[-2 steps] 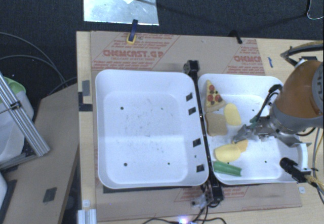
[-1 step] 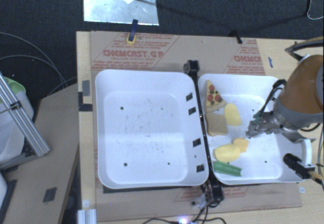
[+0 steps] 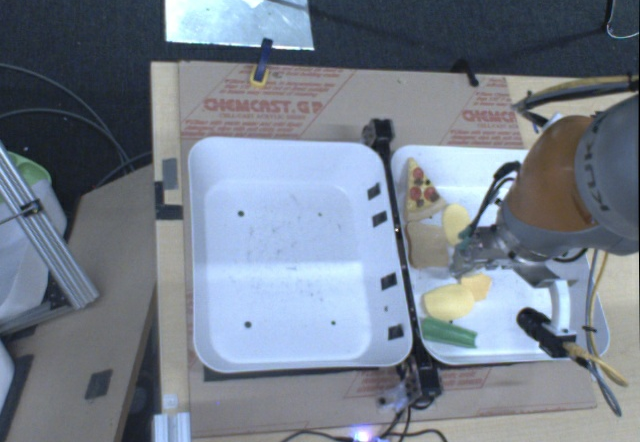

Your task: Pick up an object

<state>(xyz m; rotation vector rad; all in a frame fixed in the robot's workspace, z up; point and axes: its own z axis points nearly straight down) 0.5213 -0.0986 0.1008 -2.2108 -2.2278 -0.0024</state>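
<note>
Yellow plastic toy pieces crowd the right shallow white bin, gathered there so the arm reaching from the right can get at them: a pizza-slice toy near the divider, a pale yellow lump, a larger yellow potato-like piece, and a green pod-shaped toy at the front edge. The hand is low among them, just above the larger yellow piece. The grey-and-orange wrist covers much of the bin, and I cannot tell whether the hand is apart, together or clamped on anything. The left shallow white bin sits beside it on the table.
</note>
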